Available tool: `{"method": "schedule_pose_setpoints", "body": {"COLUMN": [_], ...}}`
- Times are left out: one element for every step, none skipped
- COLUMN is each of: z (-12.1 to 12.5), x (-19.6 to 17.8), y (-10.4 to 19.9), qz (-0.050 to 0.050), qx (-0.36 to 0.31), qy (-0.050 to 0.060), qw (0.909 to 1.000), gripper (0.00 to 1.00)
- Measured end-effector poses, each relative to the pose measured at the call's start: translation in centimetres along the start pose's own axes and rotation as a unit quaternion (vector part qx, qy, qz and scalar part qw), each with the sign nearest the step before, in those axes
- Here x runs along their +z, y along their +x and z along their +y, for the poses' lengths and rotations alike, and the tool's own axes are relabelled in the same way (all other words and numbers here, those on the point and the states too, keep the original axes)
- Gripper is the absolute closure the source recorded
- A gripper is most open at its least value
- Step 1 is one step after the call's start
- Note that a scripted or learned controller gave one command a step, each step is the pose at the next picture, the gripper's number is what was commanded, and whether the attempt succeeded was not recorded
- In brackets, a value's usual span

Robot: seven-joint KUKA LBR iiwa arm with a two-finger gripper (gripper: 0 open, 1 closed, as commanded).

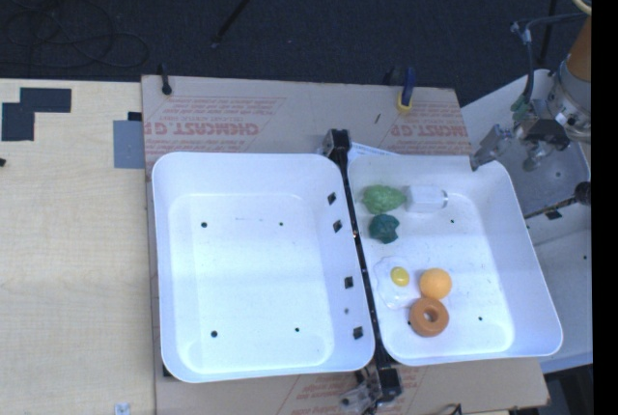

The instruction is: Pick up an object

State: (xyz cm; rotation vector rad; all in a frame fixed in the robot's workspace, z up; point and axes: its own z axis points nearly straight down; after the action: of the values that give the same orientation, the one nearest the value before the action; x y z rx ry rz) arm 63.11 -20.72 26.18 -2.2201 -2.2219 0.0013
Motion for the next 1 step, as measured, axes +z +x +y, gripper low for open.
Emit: {"method": "schedule_pose_setpoints", "body": {"z": [-9.86], "x": [9.62], "y": [-0.53], "qz": [0.003], "qx": [0.002], "qy": [0.006], "qw": [1.0000], "gripper": [0.00]}}
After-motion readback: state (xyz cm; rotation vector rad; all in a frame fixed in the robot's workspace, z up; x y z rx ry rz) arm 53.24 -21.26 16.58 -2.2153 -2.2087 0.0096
